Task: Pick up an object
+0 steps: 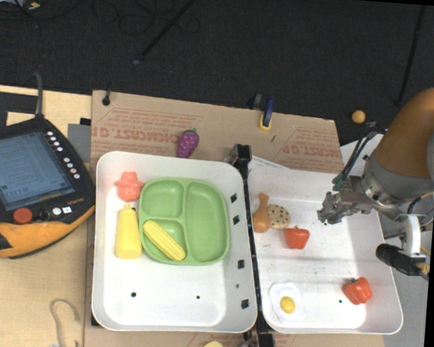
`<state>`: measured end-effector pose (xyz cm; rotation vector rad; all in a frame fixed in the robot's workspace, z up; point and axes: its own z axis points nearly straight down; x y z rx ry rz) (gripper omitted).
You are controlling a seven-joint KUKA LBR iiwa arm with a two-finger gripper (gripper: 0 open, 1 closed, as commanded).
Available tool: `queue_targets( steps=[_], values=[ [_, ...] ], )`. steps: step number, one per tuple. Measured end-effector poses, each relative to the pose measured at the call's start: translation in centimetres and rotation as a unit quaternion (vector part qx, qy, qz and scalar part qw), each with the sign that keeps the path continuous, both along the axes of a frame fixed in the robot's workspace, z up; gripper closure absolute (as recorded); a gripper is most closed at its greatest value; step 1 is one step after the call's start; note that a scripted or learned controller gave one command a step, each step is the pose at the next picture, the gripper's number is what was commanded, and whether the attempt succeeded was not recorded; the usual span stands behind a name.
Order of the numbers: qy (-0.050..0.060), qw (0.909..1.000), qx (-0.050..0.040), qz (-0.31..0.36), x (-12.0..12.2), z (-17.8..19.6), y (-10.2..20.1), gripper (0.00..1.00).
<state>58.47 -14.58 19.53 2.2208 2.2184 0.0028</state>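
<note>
My gripper (329,213) hangs over the right bin (386,316), near its upper right part, with nothing visible between its tips. Just left and below it lies a small red pepper (296,237). Further left sit a cookie (277,215) and a chicken drumstick (261,214). A second red pepper (358,290) lies near the bin's lower right, and a fried egg (286,300) rests at its front edge.
The left bin (160,307) holds a green divided plate (186,219) with a corn cob (164,240), a yellow bottle (128,233) and a pink toy (128,186). A purple grape bunch (188,142) lies behind it. A teach pendant (24,182) sits far left.
</note>
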Motion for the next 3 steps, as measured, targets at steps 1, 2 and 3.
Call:
queue_targets(
  steps=[1, 2, 3],
  values=[
    [0.0, 1.0, 0.0003, 0.0, 0.0, 3.4, -0.1, 1.0],
    [0.004, 1.0, 0.0015, 0.001, -1.3, 2.7, 4.1, 1.0],
    [0.004, 1.0, 0.0018, 0.002, -3.0, 3.6, 9.7, 1.0]
  ],
)
